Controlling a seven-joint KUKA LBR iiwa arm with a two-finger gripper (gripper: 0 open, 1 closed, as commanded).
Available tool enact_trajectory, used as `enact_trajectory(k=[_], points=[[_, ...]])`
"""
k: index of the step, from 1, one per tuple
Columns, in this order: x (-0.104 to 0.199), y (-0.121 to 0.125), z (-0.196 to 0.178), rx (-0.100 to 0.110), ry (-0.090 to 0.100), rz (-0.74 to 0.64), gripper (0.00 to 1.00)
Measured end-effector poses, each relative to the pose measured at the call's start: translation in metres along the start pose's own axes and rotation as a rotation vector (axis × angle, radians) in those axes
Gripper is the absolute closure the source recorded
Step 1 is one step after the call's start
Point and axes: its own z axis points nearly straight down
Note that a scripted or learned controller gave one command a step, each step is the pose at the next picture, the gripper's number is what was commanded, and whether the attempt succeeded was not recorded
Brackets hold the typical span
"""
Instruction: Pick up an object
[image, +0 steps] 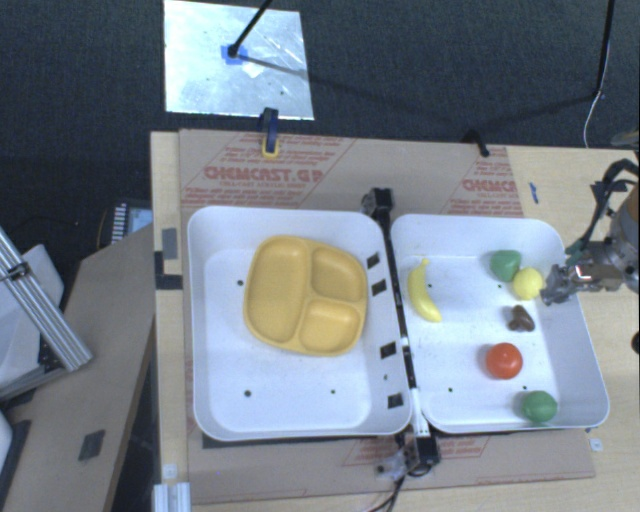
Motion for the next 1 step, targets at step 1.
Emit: enact_trajectory(k=[1], points=[[0.0539,0.0067,0.0061,0.005,0.003,-0.005,1.0]])
